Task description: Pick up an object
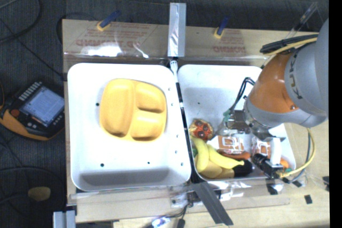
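Observation:
The right bin (pixel 214 80) holds a cluster of items along its near side. A bunch of yellow bananas (pixel 207 159) lies at the near left, with a small round red-and-orange patterned item (pixel 201 128) just behind it. To their right is an orange-and-white packet (pixel 231 144), then a second one (pixel 267 150), and a black object (pixel 243 168) lies at the front. My gripper (pixel 236 121) hangs low over the packets, below the orange wrist band (pixel 270 94). The wrist hides its tip. Nothing is seen held.
The left bin (pixel 80 157) holds a yellow sectioned plate (pixel 132 109). A raised rim (pixel 180 115) divides the two bins. Cables (pixel 299 168) trail by the right bin's near right corner. A handheld device (pixel 37 110) lies on the floor at left.

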Robot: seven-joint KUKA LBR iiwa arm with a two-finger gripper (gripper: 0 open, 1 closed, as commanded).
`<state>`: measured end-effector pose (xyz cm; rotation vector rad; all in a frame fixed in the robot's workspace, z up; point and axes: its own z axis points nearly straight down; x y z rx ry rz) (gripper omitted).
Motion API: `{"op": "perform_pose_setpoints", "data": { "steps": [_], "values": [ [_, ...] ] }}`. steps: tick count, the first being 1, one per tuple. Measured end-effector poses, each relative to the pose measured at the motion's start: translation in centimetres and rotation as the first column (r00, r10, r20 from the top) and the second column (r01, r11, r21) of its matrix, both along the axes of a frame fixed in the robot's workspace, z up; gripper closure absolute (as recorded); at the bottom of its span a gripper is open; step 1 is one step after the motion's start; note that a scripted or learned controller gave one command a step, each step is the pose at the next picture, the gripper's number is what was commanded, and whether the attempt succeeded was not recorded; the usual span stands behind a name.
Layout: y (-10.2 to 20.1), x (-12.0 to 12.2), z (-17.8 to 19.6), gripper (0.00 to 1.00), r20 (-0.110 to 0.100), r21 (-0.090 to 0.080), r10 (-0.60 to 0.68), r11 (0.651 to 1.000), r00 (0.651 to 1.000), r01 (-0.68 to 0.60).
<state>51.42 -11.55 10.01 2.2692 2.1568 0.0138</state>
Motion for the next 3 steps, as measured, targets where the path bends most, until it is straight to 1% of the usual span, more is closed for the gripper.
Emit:
{"op": "perform_pose_setpoints", "data": {
  "steps": [1,2,3],
  "values": [
    [4.8,0.4,10.2,1.00,-0.017,0.001,0.083,0.997,0.996,-0.083],
    [4.8,0.4,10.2,0.00,-0.017,0.001,0.083,0.997,0.996,-0.083],
    [1.8,-2.0,0.7,0.00,-0.008,-0.001,-0.008,1.000,1.000,0.008]
  ]
}}
